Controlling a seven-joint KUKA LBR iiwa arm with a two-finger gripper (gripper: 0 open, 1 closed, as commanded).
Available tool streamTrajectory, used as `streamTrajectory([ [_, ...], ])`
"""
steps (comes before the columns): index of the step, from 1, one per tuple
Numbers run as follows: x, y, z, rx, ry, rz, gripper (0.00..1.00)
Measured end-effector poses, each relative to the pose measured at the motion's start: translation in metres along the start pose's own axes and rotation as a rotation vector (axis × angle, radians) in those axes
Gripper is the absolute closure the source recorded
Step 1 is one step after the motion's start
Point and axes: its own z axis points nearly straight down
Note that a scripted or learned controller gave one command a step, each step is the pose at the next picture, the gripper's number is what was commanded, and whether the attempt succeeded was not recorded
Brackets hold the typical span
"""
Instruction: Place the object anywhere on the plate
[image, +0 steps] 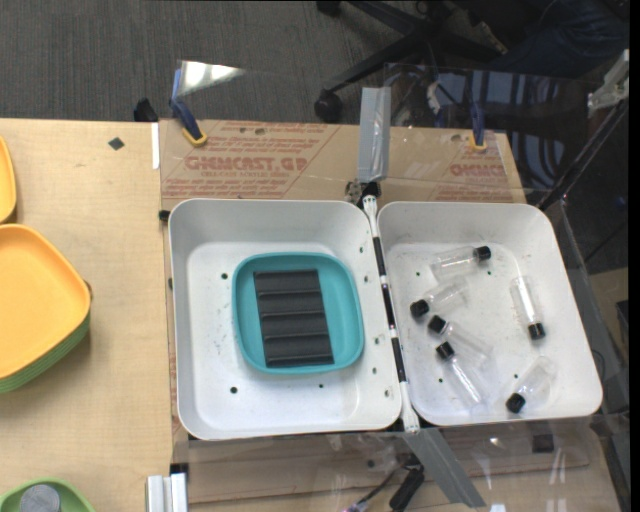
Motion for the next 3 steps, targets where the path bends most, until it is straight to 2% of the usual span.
streamTrajectory([
  [1,0.0091,-0.004,0.0007,0.002,0.0,0.141,0.0],
  [3,0.0019,-0.0008,-0.0002,0.001,0.001,0.378,0.0],
])
